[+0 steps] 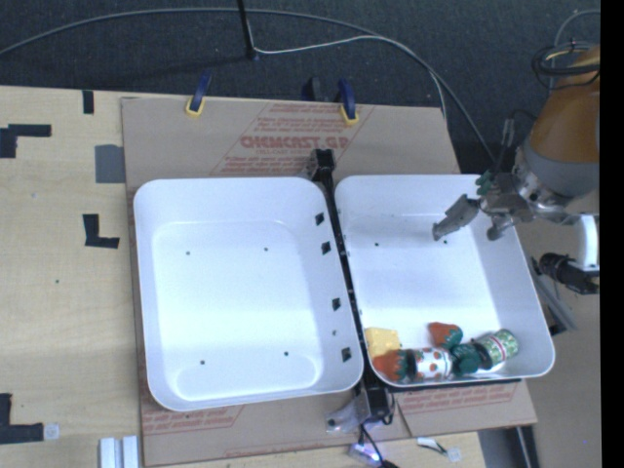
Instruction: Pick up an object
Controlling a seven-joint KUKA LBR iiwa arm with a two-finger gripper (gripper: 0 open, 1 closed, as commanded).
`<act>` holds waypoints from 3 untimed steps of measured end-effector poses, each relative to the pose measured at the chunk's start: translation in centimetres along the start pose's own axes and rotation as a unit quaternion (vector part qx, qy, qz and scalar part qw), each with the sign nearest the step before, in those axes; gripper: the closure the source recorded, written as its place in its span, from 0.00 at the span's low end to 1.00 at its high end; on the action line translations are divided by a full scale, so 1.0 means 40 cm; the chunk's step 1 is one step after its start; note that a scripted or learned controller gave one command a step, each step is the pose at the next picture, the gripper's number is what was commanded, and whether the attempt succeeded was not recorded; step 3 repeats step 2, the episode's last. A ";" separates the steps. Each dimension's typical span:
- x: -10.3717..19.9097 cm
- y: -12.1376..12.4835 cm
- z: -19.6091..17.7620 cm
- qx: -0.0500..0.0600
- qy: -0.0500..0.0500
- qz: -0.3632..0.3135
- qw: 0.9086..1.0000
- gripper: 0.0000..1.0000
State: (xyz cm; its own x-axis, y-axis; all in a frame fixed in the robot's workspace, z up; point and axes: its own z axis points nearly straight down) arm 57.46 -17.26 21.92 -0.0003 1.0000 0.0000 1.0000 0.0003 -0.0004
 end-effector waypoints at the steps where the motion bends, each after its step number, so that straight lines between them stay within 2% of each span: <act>1: -0.034 0.009 0.083 0.001 0.000 0.000 1.000 0.00; 2: -0.033 0.002 0.131 0.001 0.000 0.000 1.000 0.00; 3: -0.033 0.002 0.131 0.001 0.000 0.000 1.000 0.00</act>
